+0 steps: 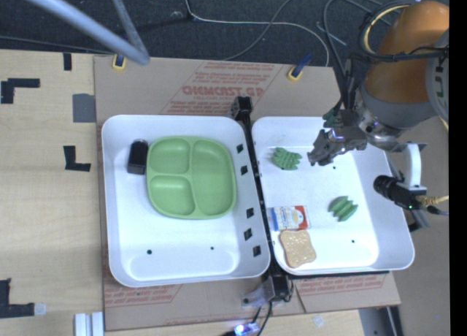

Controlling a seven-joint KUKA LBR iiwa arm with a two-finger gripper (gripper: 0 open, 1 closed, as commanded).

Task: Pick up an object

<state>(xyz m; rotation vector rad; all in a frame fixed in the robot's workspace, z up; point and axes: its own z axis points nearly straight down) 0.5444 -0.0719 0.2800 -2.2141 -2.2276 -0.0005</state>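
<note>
Tool (321, 153) over right bin (365, 188) (4 items).

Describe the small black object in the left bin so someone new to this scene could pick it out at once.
Start at the left bin, where a green divided plate lies. Against the plate's left edge sits a small black block. It is the only dark item in that bin.
</note>
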